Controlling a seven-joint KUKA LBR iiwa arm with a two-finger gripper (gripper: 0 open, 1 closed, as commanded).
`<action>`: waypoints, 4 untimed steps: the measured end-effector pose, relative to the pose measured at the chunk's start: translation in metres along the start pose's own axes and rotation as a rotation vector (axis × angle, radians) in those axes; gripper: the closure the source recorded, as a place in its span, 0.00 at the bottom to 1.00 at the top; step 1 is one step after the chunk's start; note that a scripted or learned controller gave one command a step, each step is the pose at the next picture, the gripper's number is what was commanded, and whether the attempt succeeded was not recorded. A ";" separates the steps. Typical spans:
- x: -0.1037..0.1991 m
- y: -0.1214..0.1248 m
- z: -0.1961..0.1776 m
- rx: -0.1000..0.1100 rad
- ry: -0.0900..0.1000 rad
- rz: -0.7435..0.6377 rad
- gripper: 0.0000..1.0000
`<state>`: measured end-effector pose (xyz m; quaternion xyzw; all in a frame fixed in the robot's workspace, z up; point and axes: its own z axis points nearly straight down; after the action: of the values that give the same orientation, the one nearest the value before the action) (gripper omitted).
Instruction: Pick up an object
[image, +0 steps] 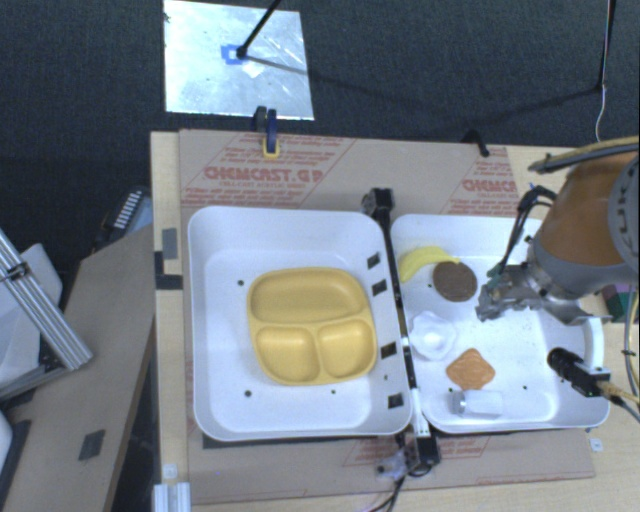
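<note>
The gripper (496, 299) hangs low over the right bin (520, 232), toward its middle, reaching in from the right below the grey wrist and the orange band of the arm (590, 225). Whether it is spread or closed cannot be told from this slant, and nothing shows held in it. Just to its left and slightly farther lies a brown disc (455, 281), the thing closest to it, close beside it but with contact unclear. Touching the disc's far left edge is a yellow curved piece (422, 261) against the bin's left side. Nearer, a small white round piece (431, 337) sits by the left wall, and an orange-brown flat piece (470, 370) lies just right of it and nearer still. A pale, clear-looking item (481, 403) rests by the near wall. The left bin (215, 300) holds a yellow divided tray (308, 325) at its centre. Both bins stand on a cardboard sheet (330, 165) with red lettering.
</note>
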<state>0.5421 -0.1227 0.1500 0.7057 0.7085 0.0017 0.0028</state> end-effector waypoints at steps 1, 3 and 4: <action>-0.008 0.003 -0.046 0.000 0.000 0.001 1.00; 0.039 0.006 -0.086 0.003 0.003 -0.005 1.00; 0.098 0.007 -0.076 0.005 0.004 -0.006 1.00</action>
<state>0.5482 -0.0242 0.2261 0.7034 0.7107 0.0013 -0.0003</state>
